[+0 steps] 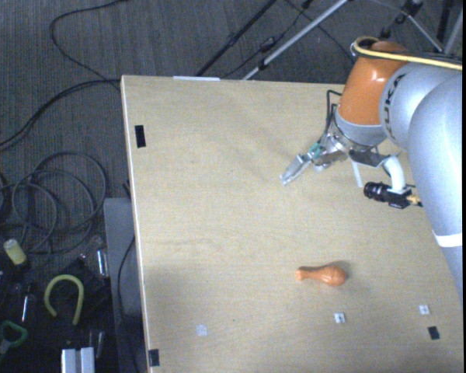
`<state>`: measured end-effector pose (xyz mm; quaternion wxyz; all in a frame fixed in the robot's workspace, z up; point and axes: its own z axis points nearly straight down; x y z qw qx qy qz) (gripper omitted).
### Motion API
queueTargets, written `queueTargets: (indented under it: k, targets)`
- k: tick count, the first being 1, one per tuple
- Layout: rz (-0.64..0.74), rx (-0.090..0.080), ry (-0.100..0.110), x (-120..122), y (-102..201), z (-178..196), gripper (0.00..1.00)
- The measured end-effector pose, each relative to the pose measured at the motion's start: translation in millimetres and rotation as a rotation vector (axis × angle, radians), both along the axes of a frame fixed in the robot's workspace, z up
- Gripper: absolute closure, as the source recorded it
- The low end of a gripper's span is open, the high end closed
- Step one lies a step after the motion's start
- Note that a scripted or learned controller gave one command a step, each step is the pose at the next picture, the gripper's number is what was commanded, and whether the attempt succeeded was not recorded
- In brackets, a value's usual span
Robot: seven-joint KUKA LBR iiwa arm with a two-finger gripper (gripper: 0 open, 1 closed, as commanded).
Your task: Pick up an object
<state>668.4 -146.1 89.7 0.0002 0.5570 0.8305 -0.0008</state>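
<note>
Seen from above, a flat, pale tan board (pixel 217 208) with a matte, faintly mottled surface covers most of the bench. Near its lower middle lies the object to be picked up: a small orange piece (pixel 323 274) shaped like a pear or bulb, rounded at the right end and tapering to a narrow neck on the left. It lies on its side, alone, with bare board all round it.

The arm (pixel 419 123) enters from the right, smooth grey casing with a glossy orange band above the wrist. Its gripper (pixel 289 177) slants down toward the left over the upper middle of the board, well apart from the orange piece. The thin metal fingers (pixel 297 166) appear close together with nothing between them, though the tips are small and blurred.

Small dark and pale markers (pixel 339 317) dot the board's lower right, and a black tab (pixel 140 136) sits near its left edge. Beyond the board, dark ribbed carpet carries looped black cables (pixel 39 200), a yellow-green hook-shaped tool (pixel 62 294), and tripod legs (pixel 326 10) at the top.
</note>
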Motion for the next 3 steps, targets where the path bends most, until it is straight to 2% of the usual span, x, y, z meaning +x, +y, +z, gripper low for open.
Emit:
queueTargets:
  k: [1, 2, 3]
  targets:
    - [0.0, 0.001, -0.001, 0, 1, 9, 1.0]
    - [-0.099, -0.001, -0.001, -25, -63, 176, 1.0]
    - [0.105, 0.002, 0.0, -57, -9, 129, 1.0]
